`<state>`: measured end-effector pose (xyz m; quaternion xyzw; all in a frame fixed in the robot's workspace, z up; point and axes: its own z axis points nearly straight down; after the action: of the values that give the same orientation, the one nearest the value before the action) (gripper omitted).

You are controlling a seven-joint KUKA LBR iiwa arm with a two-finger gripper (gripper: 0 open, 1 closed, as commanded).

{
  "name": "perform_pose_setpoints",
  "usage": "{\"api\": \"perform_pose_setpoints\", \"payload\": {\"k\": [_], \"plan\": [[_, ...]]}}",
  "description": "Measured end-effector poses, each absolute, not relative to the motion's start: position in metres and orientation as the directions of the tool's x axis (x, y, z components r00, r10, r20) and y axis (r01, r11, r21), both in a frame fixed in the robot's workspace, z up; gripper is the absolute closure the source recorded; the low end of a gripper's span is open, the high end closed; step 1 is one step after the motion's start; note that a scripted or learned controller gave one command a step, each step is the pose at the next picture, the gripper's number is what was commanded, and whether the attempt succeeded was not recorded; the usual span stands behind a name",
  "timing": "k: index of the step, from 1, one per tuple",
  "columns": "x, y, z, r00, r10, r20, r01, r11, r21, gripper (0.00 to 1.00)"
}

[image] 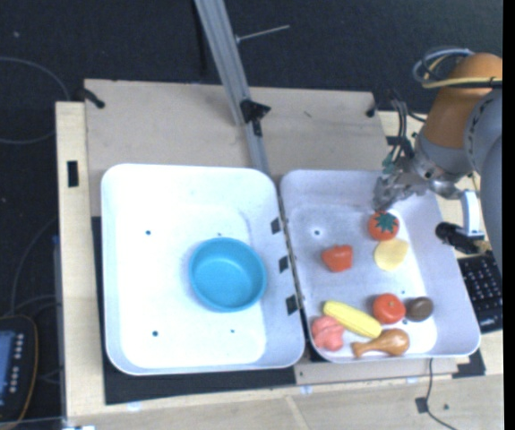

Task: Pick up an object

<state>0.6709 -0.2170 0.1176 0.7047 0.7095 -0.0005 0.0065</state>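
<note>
The approach step is in hand: the tool (388, 197) hangs low over the far part of the right bin (445, 330), just above a small tomato (383, 226), and whether the tool is wide or narrow cannot be told. The tomato lies on the bin floor beside a yellow piece (391, 254). The next move calls for a straight descent and a firm closure on the tomato alone.

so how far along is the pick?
Nothing looks lifted yet: every toy food item lies in the right white bin. In hand: the gripper is low over the small red tomato with a green top, at the bin's far side. Whether it has closed on it, I can't tell. Left: grasp and lift.
</note>
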Motion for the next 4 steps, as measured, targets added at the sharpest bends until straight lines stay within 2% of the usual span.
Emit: {"api": "perform_pose_setpoints", "payload": {"k": [1,3,4], "plan": [[0.679,-0.211,0.172,-0.007,1.0,0.0,1.0,0.007,0.009,1.0],[0.685,-0.222,0.291,-0.012,1.0,-0.001,1.0,0.012,0.009,1.0],[0.678,-0.17,0.285,-0.006,1.0,0.0,1.0,0.006,0.0,1.0]]}}
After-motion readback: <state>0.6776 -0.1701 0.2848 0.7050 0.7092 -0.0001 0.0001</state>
